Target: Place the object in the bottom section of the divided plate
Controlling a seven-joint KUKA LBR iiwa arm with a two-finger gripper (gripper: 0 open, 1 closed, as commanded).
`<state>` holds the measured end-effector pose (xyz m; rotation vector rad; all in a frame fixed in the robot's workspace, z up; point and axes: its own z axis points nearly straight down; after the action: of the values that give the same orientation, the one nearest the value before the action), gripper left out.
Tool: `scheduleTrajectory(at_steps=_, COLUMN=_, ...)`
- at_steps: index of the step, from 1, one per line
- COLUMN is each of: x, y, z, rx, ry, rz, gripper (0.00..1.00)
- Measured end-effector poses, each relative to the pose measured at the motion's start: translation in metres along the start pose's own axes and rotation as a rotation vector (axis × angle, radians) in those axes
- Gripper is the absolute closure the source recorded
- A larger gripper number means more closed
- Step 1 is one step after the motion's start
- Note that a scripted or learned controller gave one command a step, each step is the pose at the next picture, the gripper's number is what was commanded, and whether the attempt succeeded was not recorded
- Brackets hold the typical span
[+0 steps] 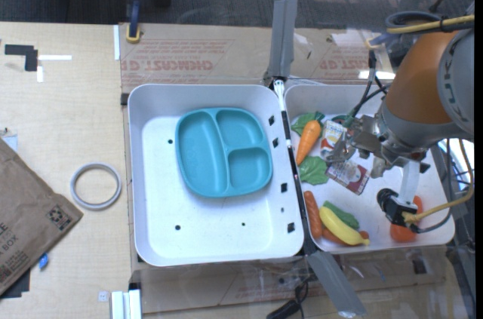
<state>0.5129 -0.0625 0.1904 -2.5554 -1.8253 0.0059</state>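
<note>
- Gripper (341, 151) hangs over the right bin (445, 234), low above the toy food. I cannot tell if it is open or shut.
- Nothing can be seen held in it, so the pick is likely not done yet.
- Just under the hand, a bit toward the near edge, lies a small red and white packet (350, 176). It is the closest thing, so it may be the one to take, but I cannot be sure.
- Left of the hand are a carrot (308, 138) and a green leaf (314, 171). They sit very near the packet.
- Nearer the front than the hand are a banana (341, 225) and a red pepper (311, 210).
- To do this well, the hand should come straight down on one toy and not catch its neighbours.
- Far to the left of the hand, in the left bin (151, 182), is the blue plate (198, 159).
- Its small near-side part (249, 168) looks like the bottom part. The toy should be let go low over it so it does not bounce out.
</note>
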Motion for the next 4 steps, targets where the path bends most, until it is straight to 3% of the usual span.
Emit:
scheduleTrajectory(at_steps=1, x=0.076, y=0.031, z=-0.037, rx=0.0, ry=-0.001, rz=0.145, gripper=1.0)
scheduleTrajectory(at_steps=2, x=0.159, y=0.015, z=-0.009, rx=0.002, ry=-0.002, rz=0.062, gripper=1.0)
scheduleTrajectory(at_steps=3, x=0.124, y=0.029, z=0.0, rx=0.001, ry=-0.001, rz=-0.284, gripper=1.0)
scheduleTrajectory(at_steps=4, x=0.198, y=0.014, z=0.042, rx=0.0, ry=-0.001, rz=-0.144, gripper=1.0)
